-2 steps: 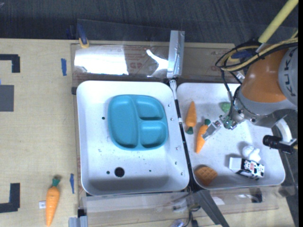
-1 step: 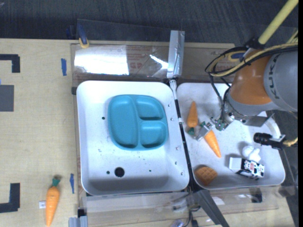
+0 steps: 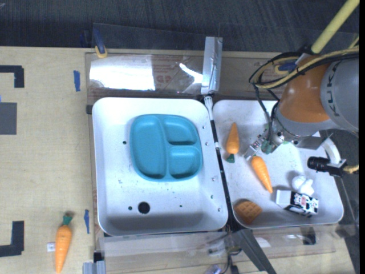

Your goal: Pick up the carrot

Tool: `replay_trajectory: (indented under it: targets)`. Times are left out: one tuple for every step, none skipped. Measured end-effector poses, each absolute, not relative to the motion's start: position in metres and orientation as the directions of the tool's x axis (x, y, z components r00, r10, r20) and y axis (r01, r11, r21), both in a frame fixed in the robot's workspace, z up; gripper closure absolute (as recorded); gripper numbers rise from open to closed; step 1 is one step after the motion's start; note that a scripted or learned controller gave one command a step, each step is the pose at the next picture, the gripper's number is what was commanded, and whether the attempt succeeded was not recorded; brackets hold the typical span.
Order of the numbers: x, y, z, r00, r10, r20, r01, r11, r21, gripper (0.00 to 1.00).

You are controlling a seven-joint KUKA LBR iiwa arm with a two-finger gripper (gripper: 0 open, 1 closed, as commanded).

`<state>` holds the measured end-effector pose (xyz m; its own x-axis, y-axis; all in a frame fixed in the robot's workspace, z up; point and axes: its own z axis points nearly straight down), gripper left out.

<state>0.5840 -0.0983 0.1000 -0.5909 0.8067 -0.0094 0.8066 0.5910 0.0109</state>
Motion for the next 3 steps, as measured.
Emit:
replay_trajectory:
  targets:
    - [0.587,-0.033,0.186,-0.273,0.962,-0.001,0.962,0.273,0.006,1.00]
    - [0.586,-0.093,0.279,-0.171,0.985,-0.004,0.985,0.171,0.007,1.00]
    - [0.596,-0.052,0.337,0.221,0.975,-0.001,0.975,-0.221,0.004,1.00]
